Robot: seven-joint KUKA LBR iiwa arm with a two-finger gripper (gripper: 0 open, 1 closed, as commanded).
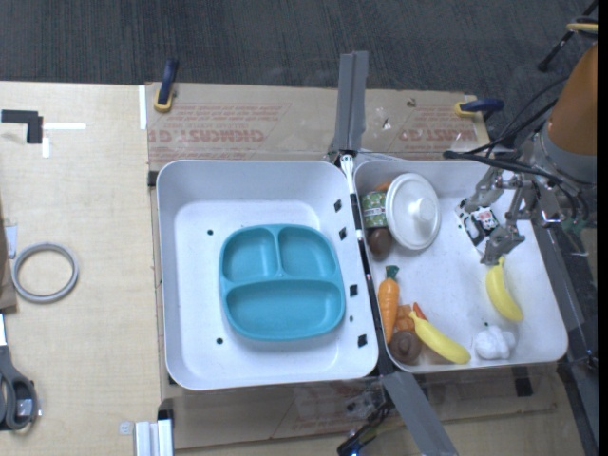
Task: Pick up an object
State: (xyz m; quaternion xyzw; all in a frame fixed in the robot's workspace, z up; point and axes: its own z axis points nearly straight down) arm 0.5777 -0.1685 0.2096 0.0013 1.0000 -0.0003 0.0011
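Note:
My gripper point(498, 240) hangs over the right part of the right bin point(446, 359), fingers pointing down and apart, with nothing between them. Just below its tips lies a yellow banana point(503, 293). A second banana point(441, 340) lies near the bin's front, next to an orange carrot point(389, 297) and a brown round item point(406, 347). A white ball-like item point(492, 343) sits in the front right corner. A white lid-like bowl point(412, 211) rests at the back left, beside a green-labelled item point(374, 209).
The left bin point(180, 283) holds a blue divided plate point(281, 281). A grey tape roll point(42, 272) and scissors point(17, 397) lie on the bench at the left. A metal bar point(351, 103) stands between the bins at the back.

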